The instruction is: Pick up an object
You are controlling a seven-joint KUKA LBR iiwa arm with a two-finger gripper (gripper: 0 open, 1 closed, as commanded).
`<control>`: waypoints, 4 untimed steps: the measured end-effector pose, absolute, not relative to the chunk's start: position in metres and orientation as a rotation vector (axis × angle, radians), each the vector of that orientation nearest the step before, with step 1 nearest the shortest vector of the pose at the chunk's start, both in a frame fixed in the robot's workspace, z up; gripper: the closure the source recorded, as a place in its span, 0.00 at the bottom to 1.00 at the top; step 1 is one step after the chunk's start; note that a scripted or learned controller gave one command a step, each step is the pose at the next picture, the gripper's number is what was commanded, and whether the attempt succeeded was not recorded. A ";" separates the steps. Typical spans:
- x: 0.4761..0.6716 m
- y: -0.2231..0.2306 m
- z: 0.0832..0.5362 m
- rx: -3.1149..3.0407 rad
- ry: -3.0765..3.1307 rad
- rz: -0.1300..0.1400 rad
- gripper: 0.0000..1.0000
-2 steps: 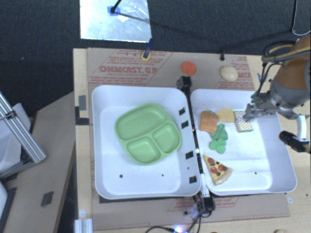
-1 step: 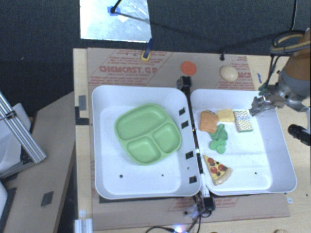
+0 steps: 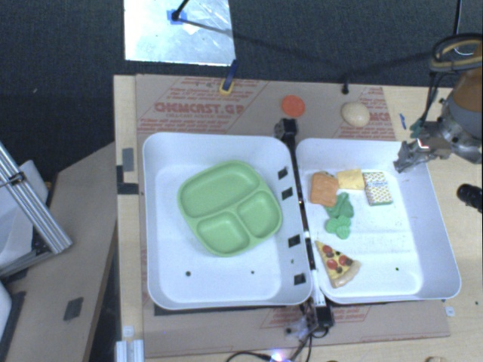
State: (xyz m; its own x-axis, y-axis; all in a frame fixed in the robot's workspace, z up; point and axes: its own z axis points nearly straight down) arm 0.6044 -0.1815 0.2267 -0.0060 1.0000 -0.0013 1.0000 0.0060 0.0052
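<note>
In the right bin [image 3: 423, 225], the pizza slice [image 3: 336, 262] lies at 7 o'clock, the cracker packet [image 3: 377, 188] at 1. The gripper [image 3: 411, 155] hovers over the far rim, jaws' state untellable. Best descend squarely, centred on one piece.

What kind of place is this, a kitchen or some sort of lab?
Likely a robot lab bench: two white bins side by side, toy food like a pizza slice, and a robot gripper at the right bin's corner.
</note>
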 end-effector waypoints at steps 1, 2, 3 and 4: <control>0.614 -0.133 0.224 2.211 2.231 0.003 1.00; 0.603 -0.075 0.223 2.211 2.233 0.003 1.00; 0.603 -0.029 0.218 2.211 2.233 0.003 1.00; 0.604 0.026 0.211 2.211 2.234 0.003 1.00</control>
State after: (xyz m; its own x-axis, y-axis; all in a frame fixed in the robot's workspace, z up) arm 0.6043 0.0257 0.2110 -0.0101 0.9999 0.0025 0.9999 0.0101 0.0004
